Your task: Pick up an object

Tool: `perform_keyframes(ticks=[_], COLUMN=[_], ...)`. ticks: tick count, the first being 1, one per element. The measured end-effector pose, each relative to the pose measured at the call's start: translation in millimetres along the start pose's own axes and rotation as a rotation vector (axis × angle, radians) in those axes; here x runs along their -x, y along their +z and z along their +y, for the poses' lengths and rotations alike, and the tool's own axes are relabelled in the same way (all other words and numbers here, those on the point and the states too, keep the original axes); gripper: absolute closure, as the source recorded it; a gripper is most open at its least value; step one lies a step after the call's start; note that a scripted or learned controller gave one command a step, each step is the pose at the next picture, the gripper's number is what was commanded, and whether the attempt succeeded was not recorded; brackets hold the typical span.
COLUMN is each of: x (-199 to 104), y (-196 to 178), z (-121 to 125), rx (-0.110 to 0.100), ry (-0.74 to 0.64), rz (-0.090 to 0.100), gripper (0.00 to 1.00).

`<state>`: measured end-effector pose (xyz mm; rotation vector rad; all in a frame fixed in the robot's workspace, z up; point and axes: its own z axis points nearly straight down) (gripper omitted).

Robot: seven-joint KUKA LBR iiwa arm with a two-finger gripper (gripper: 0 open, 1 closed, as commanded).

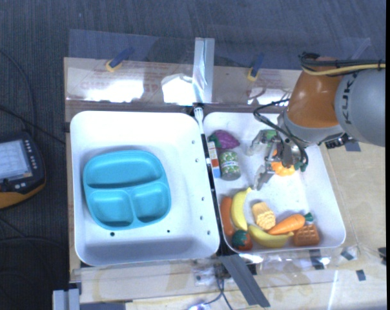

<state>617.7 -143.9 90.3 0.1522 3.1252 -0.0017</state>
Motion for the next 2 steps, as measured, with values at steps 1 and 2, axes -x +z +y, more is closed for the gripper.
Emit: perform_keyframes(ticks=[1,2], x=[-41.2,45.1], y=[-1.1,1.0], z=[-9.5,-5.1], rx=[-0.001,-0.002], ry=[-0.013,-0.1], rz=[-0.002,0.0], gripper=[0.0,0.0])
